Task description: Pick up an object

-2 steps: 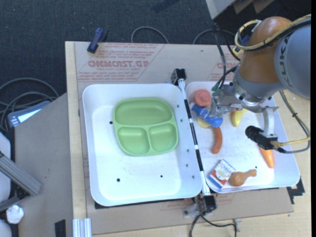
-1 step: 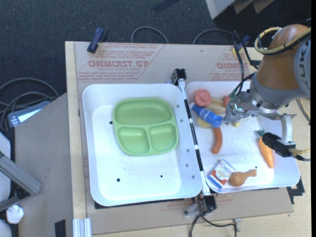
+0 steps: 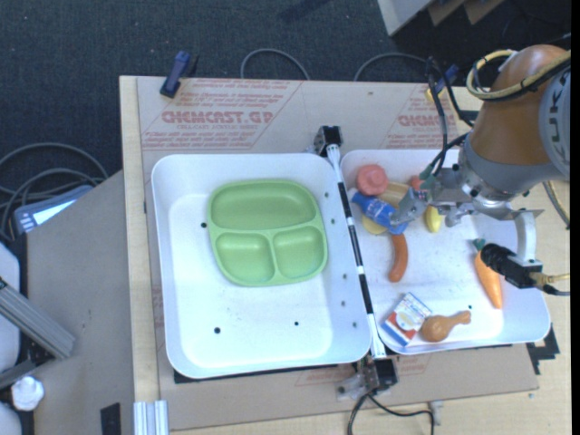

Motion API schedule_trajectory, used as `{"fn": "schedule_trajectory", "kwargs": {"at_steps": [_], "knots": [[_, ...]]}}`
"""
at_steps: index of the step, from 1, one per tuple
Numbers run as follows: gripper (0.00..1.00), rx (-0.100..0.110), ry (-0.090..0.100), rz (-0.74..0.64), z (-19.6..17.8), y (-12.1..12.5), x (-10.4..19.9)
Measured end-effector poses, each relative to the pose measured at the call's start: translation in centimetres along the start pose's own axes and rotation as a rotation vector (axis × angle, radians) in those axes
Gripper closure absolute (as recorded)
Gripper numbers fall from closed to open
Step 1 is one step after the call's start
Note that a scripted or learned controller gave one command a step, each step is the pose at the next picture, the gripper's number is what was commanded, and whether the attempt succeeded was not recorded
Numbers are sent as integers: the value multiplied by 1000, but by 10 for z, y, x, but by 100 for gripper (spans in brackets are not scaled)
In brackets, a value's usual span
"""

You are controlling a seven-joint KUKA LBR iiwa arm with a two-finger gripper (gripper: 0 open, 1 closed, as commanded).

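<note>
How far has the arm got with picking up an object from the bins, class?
Done: the arm has reached over the right bin, its gripper low among the toys near the blue bottle and pink cup.
In hand: nothing visibly lifted; whether anything sits between the fingers cannot be told.
Left: the grasp and lift. The carrot, sausage and drumstick lie untouched.

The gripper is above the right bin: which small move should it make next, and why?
Probably lower straight down. The gripper hangs over the blue toy beside the hot dog in the right bin, and nothing shows between its fingers.
</note>
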State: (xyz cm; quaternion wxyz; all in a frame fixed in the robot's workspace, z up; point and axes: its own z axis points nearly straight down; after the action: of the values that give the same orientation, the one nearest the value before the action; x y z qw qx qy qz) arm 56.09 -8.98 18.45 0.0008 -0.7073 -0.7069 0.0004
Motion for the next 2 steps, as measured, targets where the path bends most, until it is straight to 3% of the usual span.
{"fn": "schedule_trajectory", "kwargs": {"at_steps": [1, 2], "knots": [[0, 1, 0, 0, 54, -16, -3], [0, 1, 0, 0, 100, -10, -4]]}}
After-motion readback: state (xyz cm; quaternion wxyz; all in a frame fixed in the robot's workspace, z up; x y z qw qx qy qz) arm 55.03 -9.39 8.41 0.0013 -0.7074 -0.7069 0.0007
